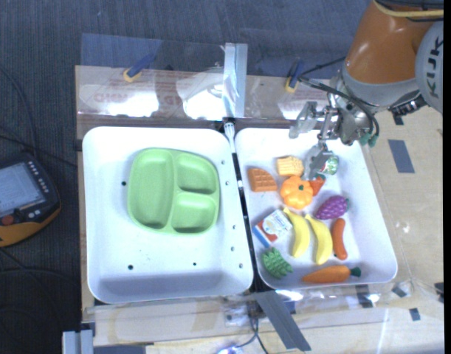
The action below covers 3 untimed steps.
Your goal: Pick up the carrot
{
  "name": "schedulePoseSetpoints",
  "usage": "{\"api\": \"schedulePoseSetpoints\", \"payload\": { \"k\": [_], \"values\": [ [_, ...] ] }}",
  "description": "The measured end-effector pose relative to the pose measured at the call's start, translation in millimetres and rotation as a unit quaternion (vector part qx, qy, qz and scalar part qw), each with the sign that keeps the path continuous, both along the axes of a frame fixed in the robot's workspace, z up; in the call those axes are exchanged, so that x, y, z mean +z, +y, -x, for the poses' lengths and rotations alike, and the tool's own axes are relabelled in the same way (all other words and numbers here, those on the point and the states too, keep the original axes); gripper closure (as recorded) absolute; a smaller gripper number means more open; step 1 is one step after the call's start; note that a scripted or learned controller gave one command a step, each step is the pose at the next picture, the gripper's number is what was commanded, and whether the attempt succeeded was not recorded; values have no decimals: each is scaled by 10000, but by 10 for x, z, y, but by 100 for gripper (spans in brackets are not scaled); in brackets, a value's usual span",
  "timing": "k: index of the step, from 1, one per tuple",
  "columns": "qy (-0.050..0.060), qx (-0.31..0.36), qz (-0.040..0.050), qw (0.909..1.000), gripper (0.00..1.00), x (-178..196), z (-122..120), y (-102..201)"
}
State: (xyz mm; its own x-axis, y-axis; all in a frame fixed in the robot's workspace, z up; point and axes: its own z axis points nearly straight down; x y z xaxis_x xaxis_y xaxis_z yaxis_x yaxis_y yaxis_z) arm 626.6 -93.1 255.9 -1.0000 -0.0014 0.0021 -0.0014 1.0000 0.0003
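Approach step: the gripper [319, 161] hangs with fingers narrowly parted and holding nothing, well apart from the carrot [328, 274] (near edge of the right bin [381, 220]), so the next move calls for travel toward it.

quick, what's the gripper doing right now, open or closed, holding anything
Gripper: cannot be told whether open or closed. It sits at the far end of the right bin, with the carrot lying at the near end.

The carrot [327, 274] lies along the right bin's [379, 220] near edge; the gripper [319, 161] hovers near that bin's far edge.
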Motion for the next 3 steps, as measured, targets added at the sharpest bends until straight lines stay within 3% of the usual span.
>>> {"api": "schedulePoseSetpoints", "payload": {
  "k": [1, 2, 3],
  "values": [
    [43, 299, -4, 9995, 0, -784, 568, 74],
    [-42, 1461, 1, 9893, 0, -1668, 417, -102],
    [-83, 1458, 18, 9893, 100, -1570, 384, -100]
  ]
}}
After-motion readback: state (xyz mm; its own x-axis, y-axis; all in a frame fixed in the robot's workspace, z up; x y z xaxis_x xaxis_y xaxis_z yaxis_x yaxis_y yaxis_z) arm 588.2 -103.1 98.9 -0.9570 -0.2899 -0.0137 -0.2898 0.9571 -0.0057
